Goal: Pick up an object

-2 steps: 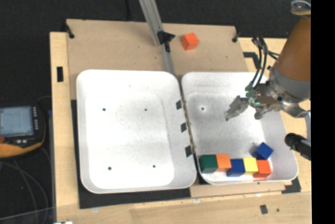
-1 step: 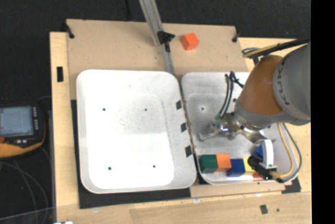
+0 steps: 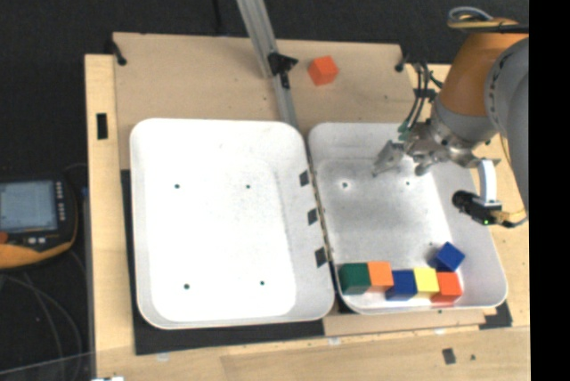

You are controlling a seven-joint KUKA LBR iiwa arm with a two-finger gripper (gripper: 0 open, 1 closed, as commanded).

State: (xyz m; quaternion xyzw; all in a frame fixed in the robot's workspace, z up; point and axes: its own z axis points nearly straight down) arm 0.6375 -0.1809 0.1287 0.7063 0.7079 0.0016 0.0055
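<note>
While poised over the far edge of the right shallow white bin point(image 3: 463, 228), two-finger gripper point(image 3: 403, 158) with fingers spread, pinching nothing. Along that bin's near edge: green cube point(image 3: 354, 277), orange cube point(image 3: 380, 273), blue cube point(image 3: 402, 284), yellow cube point(image 3: 426, 280), red cube point(image 3: 449, 284). Just behind, toward the near right corner, a second blue cube point(image 3: 450, 256), tilted.

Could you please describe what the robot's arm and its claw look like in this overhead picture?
The arm has a rounded grey body with a broad orange band above the wrist. Thin cables run down its side toward the small grey metal claw. A white and black fitting sits beside the wrist.
</note>
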